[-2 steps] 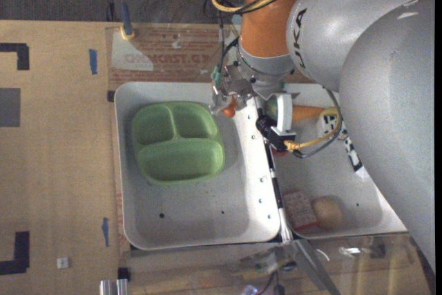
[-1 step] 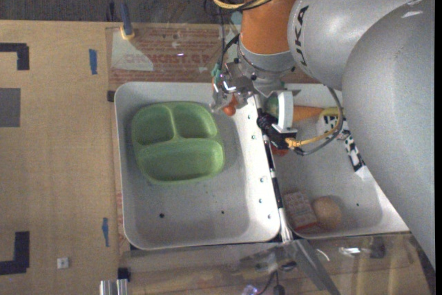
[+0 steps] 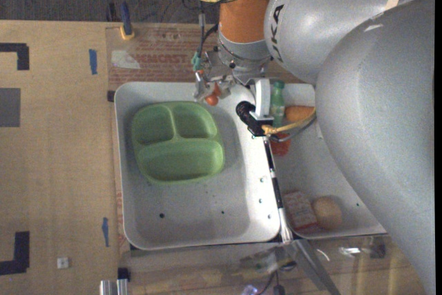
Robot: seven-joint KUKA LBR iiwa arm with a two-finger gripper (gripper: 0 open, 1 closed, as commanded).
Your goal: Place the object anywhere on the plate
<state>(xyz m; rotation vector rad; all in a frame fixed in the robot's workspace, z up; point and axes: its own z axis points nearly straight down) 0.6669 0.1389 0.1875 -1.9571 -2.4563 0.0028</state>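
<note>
Carrying step: jaws at the plate's upper right corner, a small orange-red object at their tips.

The gripper (image 3: 207, 88) hangs just beyond the top right corner of the green plate (image 3: 178, 141); the object (image 3: 211, 99) sits at the fingertips and looks pinched there, though the view is too coarse to be sure. Judged next: a short shift down-left over a plate compartment, then release. The bin wall (image 3: 119, 148) runs close above the plate's top edge, so room is tight there; left of and below the plate the bin floor lies open. Right of the plate, the other bin (image 3: 338, 231) holds food items.
</note>
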